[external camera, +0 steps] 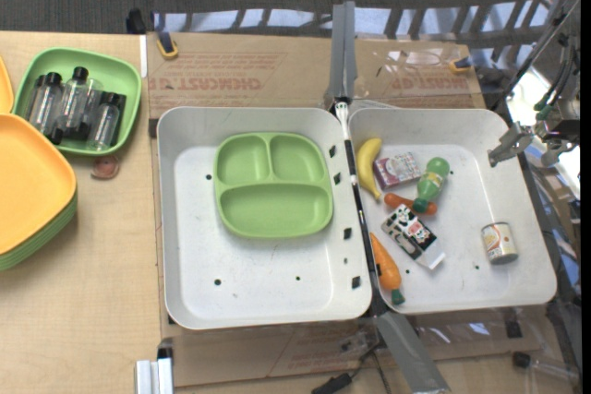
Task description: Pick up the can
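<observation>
Can: we see small white-and-tan metal can (500, 243) on its side, R bin (517, 291), near right wall, apart from other items.
Gripper: grey gripper (513, 146) at R bin's upper right edge; we can't tell its finger state.

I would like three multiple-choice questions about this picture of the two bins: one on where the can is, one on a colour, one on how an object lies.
1. Where is the can?
A. On the green divided plate
B. In the right bin, near its right wall
C. On the wooden table

2. What colour is the divided plate in the left bin?
A. Green
B. Orange
C. White

3. How does the green bottle lie?
A. Upright
B. On its side
C. Inside the can

Answers: 1 B, the can stands apart from the other items in the right bin. 2 A, it is light green. 3 B, its length rests on the bin floor.
</observation>
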Action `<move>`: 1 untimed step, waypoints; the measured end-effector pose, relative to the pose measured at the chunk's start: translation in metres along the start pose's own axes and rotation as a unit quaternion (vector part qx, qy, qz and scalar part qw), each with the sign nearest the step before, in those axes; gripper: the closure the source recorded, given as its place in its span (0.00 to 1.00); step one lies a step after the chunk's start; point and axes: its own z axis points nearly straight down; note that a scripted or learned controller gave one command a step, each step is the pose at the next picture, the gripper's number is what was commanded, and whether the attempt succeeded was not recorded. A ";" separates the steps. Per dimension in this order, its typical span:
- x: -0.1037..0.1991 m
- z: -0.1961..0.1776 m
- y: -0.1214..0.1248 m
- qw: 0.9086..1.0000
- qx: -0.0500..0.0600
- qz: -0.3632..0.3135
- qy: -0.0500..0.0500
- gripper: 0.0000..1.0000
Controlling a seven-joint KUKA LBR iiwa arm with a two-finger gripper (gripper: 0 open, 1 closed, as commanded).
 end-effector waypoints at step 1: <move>-0.029 0.061 -0.025 0.986 -0.001 -0.168 0.000 0.00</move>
